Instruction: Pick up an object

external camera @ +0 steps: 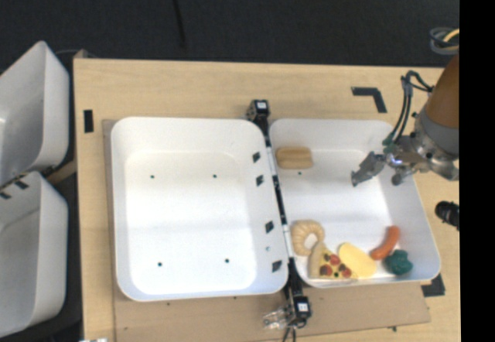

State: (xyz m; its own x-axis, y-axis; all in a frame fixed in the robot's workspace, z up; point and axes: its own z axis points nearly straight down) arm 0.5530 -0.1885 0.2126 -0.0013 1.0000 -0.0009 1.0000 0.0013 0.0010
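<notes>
Bench of pale wood carries two shallow white bins set side by side, their inner walls touching along a row of dark clips.

Left bin: floor bare apart from a few small dark dots; open room across its whole width.

Right bin: contents sit against the edges, leaving the middle of the floor open. A tan block lies near the far left corner, just beside the dividing wall. Along the near wall, from left to right: a pale ring-shaped piece; a pizza slice with red and dark spots, touching the ring; a yellow wedge overlapping the slice's right side; an orange sausage-shaped piece lying at a slant; and a green piece just beside the near right corner. These five are crowded together, with little room between them or between them and the near wall.

End effector reaches in from the right, over the far right part of the right bin, well apart from the tan block and from the near-wall cluster. One grey finger points left; nothing shows between the fingers. Whether they are spread or closed, I cannot tell. The orange band of the arm shows above the wrist.
</notes>
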